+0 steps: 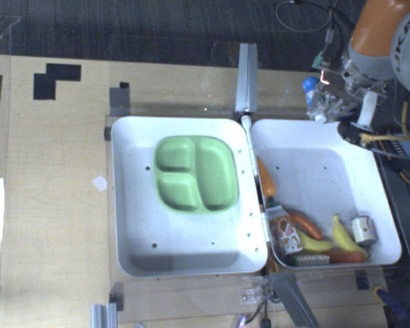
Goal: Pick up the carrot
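Note:
The carrot (265, 178) is a short orange piece lying along the left wall of the right bin (328, 157), about halfway down that wall. My gripper (342, 106) hangs above the bin's far rim at the upper right, well away from the carrot, up and to the right of it. Nothing shows in its grasp. The arm's orange band (386, 12) rises above the wrist.
A green divided plate (195, 173) lies in the left bin (133, 203). The right bin's near corner holds a small printed packet (285, 233), an orange-red vegetable (306, 225), two bananas (342, 236), a metal can (363, 230) and a dark red item (345, 257). Cables hang by the arm.

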Controlling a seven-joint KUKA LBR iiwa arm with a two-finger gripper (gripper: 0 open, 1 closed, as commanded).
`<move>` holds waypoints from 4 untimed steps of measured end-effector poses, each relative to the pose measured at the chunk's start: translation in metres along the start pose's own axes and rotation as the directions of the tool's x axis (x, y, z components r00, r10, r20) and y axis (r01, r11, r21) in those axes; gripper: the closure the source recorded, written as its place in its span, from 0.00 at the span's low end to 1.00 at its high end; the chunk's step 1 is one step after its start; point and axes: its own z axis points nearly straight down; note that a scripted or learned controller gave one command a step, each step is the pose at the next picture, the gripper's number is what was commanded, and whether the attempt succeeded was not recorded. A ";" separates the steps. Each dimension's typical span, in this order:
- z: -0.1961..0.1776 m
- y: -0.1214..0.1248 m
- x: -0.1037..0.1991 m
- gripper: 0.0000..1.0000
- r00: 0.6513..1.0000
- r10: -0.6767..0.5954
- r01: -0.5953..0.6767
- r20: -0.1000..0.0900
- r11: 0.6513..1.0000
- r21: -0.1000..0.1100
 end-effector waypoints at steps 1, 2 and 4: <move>-0.007 0.012 -0.029 1.00 0.974 -0.227 0.227 0.001 0.974 -0.001; 0.029 0.012 -0.029 1.00 0.819 -0.573 0.573 0.001 0.819 -0.002; 0.057 0.001 -0.020 1.00 0.651 -0.759 0.759 0.002 0.651 -0.003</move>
